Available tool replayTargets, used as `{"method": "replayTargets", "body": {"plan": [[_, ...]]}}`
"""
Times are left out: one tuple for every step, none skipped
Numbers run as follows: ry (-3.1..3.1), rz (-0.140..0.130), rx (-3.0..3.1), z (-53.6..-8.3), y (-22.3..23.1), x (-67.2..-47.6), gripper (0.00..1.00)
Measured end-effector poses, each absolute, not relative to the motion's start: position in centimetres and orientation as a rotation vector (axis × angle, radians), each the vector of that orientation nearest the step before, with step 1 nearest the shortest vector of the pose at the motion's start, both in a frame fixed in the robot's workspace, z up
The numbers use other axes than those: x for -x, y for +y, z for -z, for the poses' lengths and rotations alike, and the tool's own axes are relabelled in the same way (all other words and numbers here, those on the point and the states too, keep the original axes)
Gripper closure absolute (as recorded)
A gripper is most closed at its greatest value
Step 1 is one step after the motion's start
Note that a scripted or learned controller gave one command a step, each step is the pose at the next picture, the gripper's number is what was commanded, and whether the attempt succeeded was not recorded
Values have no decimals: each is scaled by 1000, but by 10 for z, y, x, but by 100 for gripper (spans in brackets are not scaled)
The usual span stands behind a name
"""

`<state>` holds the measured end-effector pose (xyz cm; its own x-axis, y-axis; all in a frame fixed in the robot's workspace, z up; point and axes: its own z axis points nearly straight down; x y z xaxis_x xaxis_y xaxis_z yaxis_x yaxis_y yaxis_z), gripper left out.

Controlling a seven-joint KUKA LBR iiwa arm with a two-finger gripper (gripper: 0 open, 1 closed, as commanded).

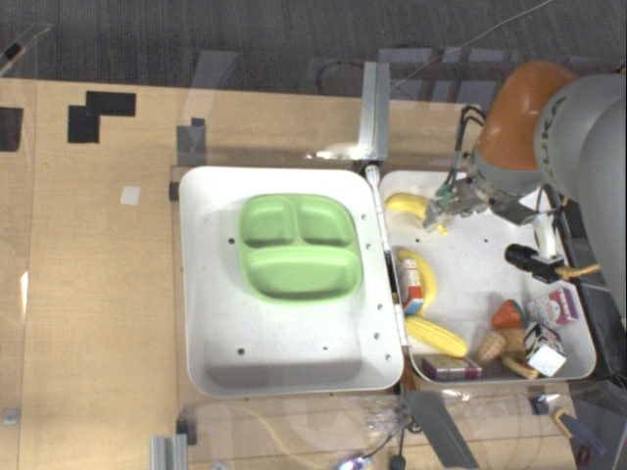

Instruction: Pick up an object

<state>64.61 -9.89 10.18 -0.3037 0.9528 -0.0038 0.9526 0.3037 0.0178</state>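
2 shallow white bins (196,292) are seen from above. A glossy green 3-compartment tray (297,246) lies in the left one. In the right one, the gripper (443,210) is at a curved yellow banana (405,205). No writing is legible.

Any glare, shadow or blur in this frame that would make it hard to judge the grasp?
Camera view: lighting is even and soft; a bright glare spot sits on the metal divider at the bins' far edge. The green tray is sharp. The gripper by the banana is small and slightly soft, so its fingers are unreadable. The arm looms large and blurred.
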Motion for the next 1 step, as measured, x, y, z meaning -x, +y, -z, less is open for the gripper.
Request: {"method": "replayTargets", "body": {"plan": [[2404, -5, -2016, -186, -60, -668, 100]]}}
